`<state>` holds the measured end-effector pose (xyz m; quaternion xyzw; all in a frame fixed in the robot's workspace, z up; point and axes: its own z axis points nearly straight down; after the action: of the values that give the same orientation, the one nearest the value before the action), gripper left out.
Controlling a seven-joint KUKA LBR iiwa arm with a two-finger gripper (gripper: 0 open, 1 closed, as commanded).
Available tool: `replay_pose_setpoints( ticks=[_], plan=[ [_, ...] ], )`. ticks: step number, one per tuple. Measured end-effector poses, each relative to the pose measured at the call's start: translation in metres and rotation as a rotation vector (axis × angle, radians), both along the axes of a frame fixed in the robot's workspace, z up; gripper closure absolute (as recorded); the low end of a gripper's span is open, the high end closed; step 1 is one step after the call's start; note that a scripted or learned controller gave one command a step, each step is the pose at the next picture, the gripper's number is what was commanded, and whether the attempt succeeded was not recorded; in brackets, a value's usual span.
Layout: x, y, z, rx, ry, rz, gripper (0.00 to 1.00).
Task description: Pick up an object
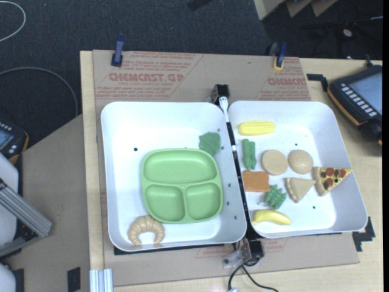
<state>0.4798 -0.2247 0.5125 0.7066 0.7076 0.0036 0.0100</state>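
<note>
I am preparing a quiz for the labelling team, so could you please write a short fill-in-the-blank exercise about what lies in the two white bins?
1. The tan toy croissant lies in the ____ bin.
2. The light green divided plastic plate has ____ compartments.
3. The yellow toy corn cob lies in the ____ bin.

Missing words: left; three; right

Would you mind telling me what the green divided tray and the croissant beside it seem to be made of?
The green divided tray looks like moulded plastic, matte: uniform colour, soft rounded compartment edges. The croissant is probably a plastic or rubber toy; its ridges look smooth and evenly tan, though the material is uncertain.
</note>
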Motion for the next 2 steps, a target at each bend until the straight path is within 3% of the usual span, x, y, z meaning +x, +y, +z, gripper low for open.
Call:
replay_pose_setpoints(
  ticks=[1, 2],
  plan=[
    [0.002, 0.002, -0.154, 0.014, 0.031, -0.002, 1.00],
    [0.000, 0.000, 0.033, -0.001, -0.002, 0.001, 1.00]
  ],
)
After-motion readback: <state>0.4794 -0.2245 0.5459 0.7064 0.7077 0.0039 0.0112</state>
